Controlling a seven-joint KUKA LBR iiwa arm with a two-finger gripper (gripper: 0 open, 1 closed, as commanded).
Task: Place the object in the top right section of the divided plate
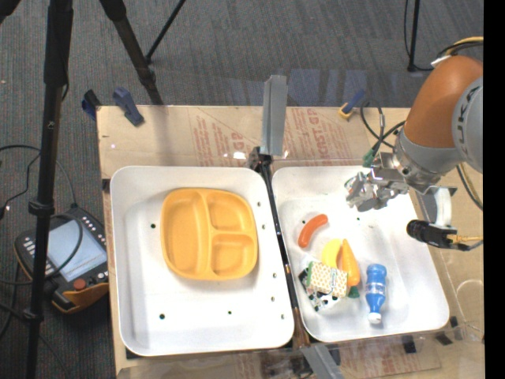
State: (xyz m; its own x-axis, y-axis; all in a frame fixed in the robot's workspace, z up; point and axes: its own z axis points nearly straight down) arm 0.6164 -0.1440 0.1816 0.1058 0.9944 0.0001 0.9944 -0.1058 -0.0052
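A yellow-orange divided plate (209,233) lies in the left bin (142,322), with one long section on its left and two smaller ones on its right. My gripper (364,192) hovers over the back of the right bin (410,290), with nothing visibly between its fingers. Below and left of it lie an orange-red sausage (312,229), a yellow banana piece (331,253), an orange carrot (349,262), a checkered packet (325,279) and a blue bottle (375,290).
A grey metal post (274,117) rises behind the seam between the bins. A black rail (278,227) divides the two bins. Blue clamps (126,103) sit on the cardboard at the back left.
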